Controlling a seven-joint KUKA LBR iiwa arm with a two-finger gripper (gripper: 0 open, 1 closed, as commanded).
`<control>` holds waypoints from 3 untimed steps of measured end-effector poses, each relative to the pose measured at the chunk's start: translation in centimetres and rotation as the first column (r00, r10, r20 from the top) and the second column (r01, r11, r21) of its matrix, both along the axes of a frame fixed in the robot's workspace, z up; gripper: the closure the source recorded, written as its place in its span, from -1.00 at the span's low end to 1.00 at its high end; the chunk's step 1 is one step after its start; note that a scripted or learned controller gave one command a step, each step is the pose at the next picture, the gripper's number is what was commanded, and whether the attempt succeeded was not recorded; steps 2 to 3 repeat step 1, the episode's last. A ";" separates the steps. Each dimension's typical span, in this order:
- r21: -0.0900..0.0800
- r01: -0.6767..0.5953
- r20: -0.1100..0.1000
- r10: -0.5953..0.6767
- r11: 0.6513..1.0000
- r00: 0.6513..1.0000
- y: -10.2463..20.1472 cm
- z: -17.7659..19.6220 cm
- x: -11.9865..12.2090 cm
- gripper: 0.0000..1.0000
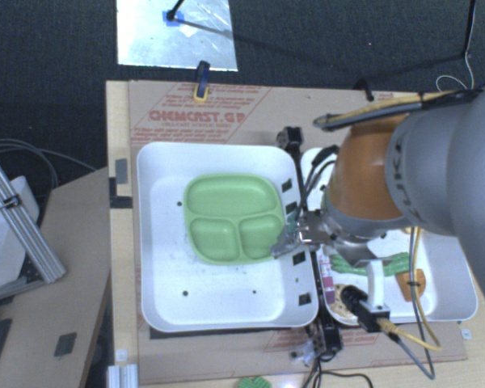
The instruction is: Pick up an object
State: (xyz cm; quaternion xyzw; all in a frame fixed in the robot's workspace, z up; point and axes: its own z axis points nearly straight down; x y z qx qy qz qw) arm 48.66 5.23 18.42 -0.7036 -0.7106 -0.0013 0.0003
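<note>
Beyond my bench, a shiny metal sheet (176,21) lies on dark carpet (48,55); aluminium rails (20,225) stand beside it.

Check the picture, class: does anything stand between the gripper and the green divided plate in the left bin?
Nothing visible does. The gripper sits right at the right edge of the green divided plate, over the left bin. The shared bin walls lie beneath the wrist, not in the path.

"CHEMCAST GP" in red on brown board (198,113)
</note>
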 end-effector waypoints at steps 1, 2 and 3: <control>-0.004 0.014 0.001 -0.014 1.000 1.000 -6.1 0.0 1.4 -1.00; -0.004 0.014 0.001 -0.014 1.000 1.000 -6.1 0.0 1.4 -1.00; -0.004 0.014 0.001 -0.014 1.000 1.000 -6.1 0.0 1.4 -1.00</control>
